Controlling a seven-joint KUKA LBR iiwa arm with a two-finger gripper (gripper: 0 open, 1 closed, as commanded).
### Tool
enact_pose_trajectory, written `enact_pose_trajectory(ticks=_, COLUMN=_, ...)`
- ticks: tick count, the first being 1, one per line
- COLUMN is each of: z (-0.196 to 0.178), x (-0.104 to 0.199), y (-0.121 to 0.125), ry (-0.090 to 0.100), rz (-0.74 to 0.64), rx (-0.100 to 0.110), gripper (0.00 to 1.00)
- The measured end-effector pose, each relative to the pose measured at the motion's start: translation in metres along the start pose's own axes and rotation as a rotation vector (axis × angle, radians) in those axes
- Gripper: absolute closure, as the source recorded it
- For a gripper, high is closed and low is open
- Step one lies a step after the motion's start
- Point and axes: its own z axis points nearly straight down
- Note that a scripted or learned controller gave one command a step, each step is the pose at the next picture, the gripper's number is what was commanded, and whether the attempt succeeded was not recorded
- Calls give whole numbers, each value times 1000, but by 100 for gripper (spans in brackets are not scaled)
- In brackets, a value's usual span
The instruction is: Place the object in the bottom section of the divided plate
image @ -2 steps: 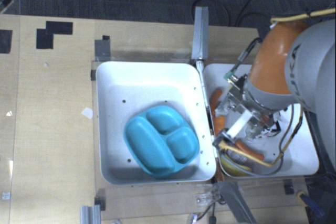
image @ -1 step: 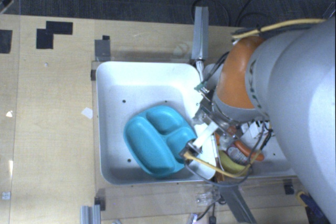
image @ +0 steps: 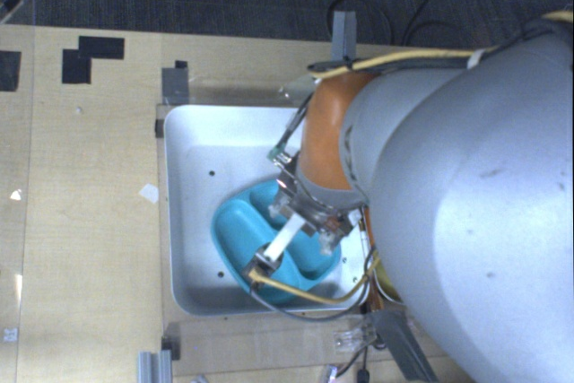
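Observation:
A blue divided plate (image: pixel 235 233) lies in the lower middle of the left white bin (image: pixel 193 157), with its ridges visible near its upper right. My gripper (image: pixel 305 215) hangs low over the plate's right half, under the orange band of the wrist. From this angle the wrist and its fittings cover the gripper's tip, and also the plate's right sections beneath it.
The grey arm covers the whole right side of the view, including the second bin. Metal posts (image: pixel 175 83) stand at the bin's corners. The wooden bench (image: pixel 81 193) stretches left of the bin, with black marks (image: pixel 90 56) at its far edge.

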Motion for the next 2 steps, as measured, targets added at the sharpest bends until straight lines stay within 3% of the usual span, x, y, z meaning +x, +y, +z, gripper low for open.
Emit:
enact_pose_trajectory(ticks=1, z=66, x=34, y=20, ry=0, rz=68, rx=-1, gripper=0)
enact_pose_trajectory(ticks=2, z=71, x=84, y=6, ry=12, rz=-266, rx=-17, gripper=0)
